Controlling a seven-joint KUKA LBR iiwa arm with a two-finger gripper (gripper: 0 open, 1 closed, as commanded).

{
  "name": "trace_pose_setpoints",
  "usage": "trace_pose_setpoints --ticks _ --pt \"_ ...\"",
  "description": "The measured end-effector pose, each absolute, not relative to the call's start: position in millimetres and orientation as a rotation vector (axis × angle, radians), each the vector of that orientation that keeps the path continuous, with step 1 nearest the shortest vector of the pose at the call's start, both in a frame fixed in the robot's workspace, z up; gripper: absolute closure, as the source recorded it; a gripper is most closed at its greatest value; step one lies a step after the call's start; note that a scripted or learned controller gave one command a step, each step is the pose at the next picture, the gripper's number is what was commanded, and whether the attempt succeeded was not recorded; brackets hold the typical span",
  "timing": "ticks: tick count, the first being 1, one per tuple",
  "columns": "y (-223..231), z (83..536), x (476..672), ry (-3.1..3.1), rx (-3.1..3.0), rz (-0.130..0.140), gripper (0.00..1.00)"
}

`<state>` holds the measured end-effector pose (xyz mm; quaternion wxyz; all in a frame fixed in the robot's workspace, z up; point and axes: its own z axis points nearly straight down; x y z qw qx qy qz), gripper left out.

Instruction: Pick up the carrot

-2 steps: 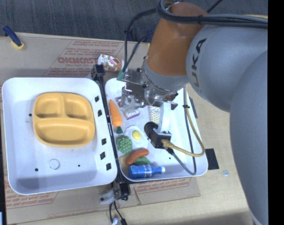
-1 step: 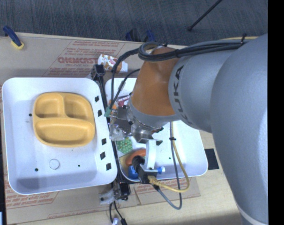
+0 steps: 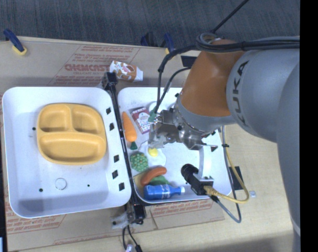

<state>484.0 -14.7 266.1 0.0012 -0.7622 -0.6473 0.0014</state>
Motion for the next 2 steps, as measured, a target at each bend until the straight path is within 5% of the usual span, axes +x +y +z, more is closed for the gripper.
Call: trace_pose_setpoints --ticks 1,2 --pt "21.1 190.9 475.5 -2.451 -1.957 0.005 1.00" --pt "-6.2 249.2 476.6 -2.330 -2.105 0.003 1.00"
